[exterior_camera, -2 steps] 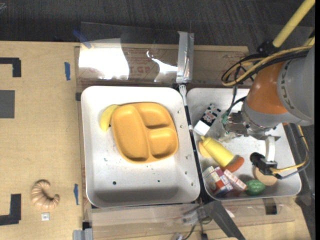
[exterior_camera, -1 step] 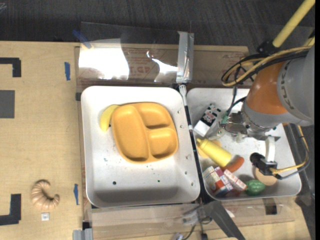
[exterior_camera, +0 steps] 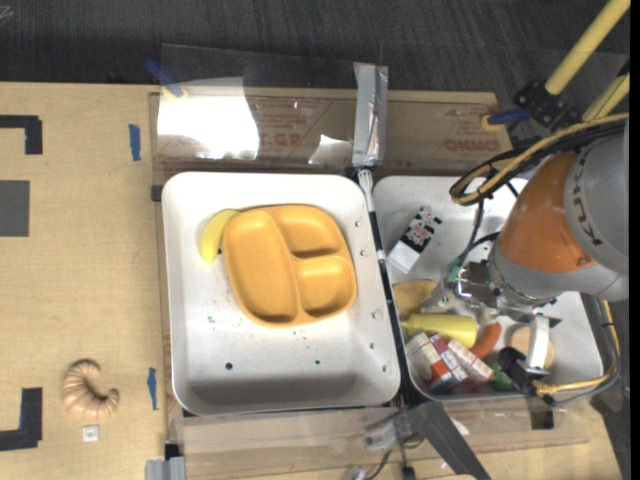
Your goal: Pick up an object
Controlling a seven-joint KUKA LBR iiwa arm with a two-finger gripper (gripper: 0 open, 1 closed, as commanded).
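The right bin [exterior_camera: 585,353] holds a jumble of objects: a small white box with black marks [exterior_camera: 420,230], a tan lump [exterior_camera: 412,293], a long yellow piece [exterior_camera: 445,326], a red and white carton [exterior_camera: 448,360] and a reddish piece [exterior_camera: 486,339]. My gripper [exterior_camera: 500,313] hangs low over this pile, just right of the yellow piece, under the orange wrist band [exterior_camera: 540,233]. The arm's body hides what lies directly beneath it. In the left bin [exterior_camera: 190,368] lies an orange divided plate [exterior_camera: 290,263], with a yellow banana-like piece [exterior_camera: 212,233] poking out at its left.
A tan croissant-shaped thing [exterior_camera: 90,388] lies on the cardboard bench at the far left, outside the bins. A taped divider [exterior_camera: 370,118] stands behind the bins. Yellow cables [exterior_camera: 500,168] loop over the right bin's back edge.
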